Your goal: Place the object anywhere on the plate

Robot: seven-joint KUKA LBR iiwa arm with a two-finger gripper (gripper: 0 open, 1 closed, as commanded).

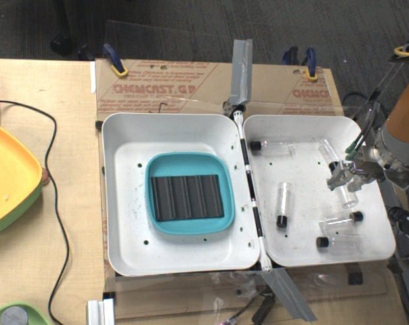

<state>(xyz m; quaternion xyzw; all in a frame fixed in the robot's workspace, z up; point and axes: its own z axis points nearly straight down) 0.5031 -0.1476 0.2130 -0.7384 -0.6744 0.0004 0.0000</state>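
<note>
A teal square plate (189, 166) with a dark ribbed centre lies in the left bin (123, 181). Several clear vials with black caps lie in the right bin (299, 181): one at the back left (271, 146), one upright in line near the middle (283, 200), and two near the front right (341, 219) (334, 241). My gripper (341, 179) hangs low over the right side of the right bin, right above another vial (347, 197). A further vial (326, 152) lies just behind the gripper.
A metal divider (248, 181) separates the two bins. Yellow and green dishes (8, 181) sit on the wooden bench at the left, with a black cable (55, 181) beside them. Cardboard (164, 87) clamped at the back lies under the bins.
</note>
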